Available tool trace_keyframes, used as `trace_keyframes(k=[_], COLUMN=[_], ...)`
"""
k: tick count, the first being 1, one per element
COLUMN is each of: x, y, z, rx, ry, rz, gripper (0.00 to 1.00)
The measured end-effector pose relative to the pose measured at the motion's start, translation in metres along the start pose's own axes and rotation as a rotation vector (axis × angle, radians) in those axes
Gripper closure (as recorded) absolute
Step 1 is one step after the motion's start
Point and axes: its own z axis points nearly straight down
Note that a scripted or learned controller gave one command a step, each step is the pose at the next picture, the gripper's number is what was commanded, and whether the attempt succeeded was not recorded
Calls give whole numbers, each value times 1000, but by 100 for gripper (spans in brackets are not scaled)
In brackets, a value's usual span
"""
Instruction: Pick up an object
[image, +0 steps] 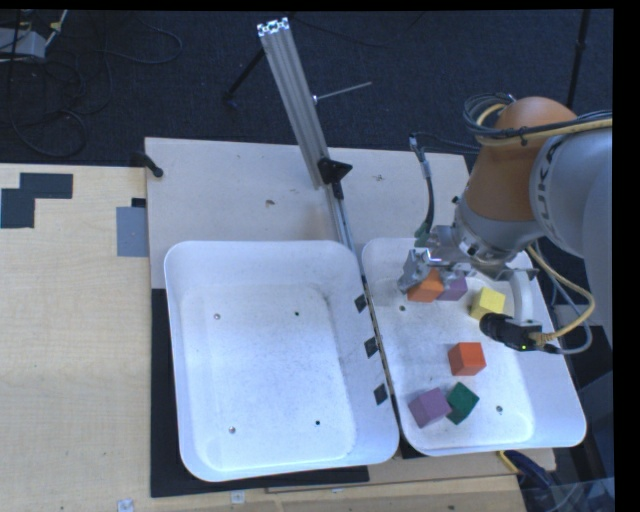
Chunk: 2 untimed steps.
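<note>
My gripper is low over the far left part of the right bin. An orange block lies right under its tip, touching or nearly touching it, with a pale purple block beside it. Further right sits a yellow block. A red-orange cube rests mid-bin. Near the front edge a purple block and a green block lie against each other.
The left bin stands beside the right one, with a divider rim and black clips between them. A slanted aluminium bar rises behind the bins. Black cables hang by the wrist over the right bin.
</note>
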Motion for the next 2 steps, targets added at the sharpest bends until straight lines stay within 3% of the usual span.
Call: trace_keyframes(k=[1, 2], x=[58, 133], y=[35, 25], z=[5, -12], rx=[7, 8], ry=[-2, 0], rz=[3, 1], gripper=[100, 100])
